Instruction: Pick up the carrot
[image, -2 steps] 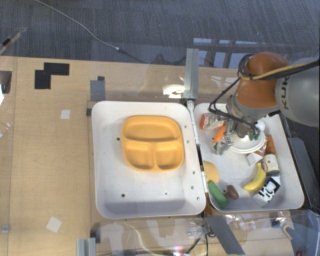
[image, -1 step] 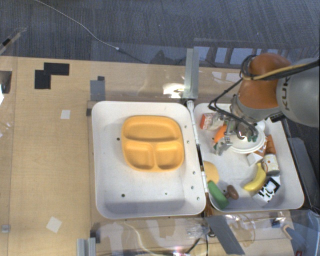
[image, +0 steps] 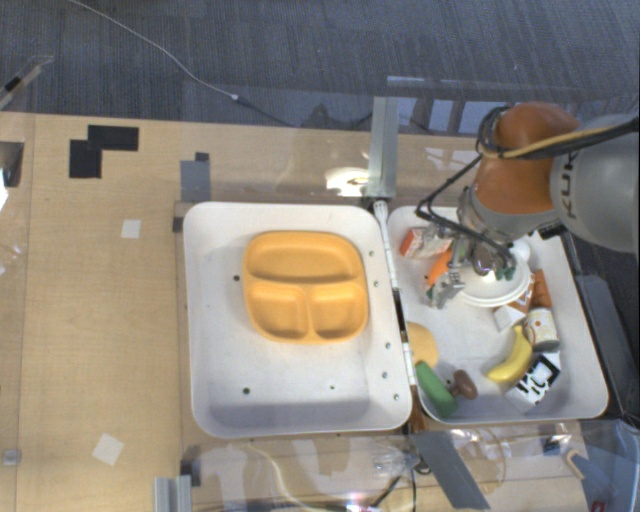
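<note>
the tabletop (image: 90, 330) carries two shallow white bins side by side. the left bin (image: 215, 330) holds a yellow divided tray (image: 304, 285), which sits near its middle, well apart from everything in the other bin. the right bin (image: 580, 385) is crowded: a small red and white packet (image: 418, 242) lies near its upper left corner, a white round dish (image: 500, 285) sits under the wrist, a yellow banana (image: 513, 357) curves below that dish, and a black and white box (image: 537, 378) lies just beside the banana's lower end. a brownish bottle (image: 541, 300) rests along the right of the dish. near the bin's lower left corner lie a pale yellow round thing (image: 422, 343), a green vegetable (image: 434, 388) and a small brown piece (image: 464, 383), close together.

the grey arm with its orange band (image: 525, 160) reaches in from the right and hangs over the upper part of the right bin. the claw (image: 447, 287) points down toward the bin's left part, beside the white dish. the carrot (image: 440, 267) lies in the right bin, just right of the red and white packet, touching or nearly touching the claw's upper side; it is partly covered by the claw. whether the claw is spread or pressed together cannot be told, and the carrot cannot be seen between its tips.
</note>
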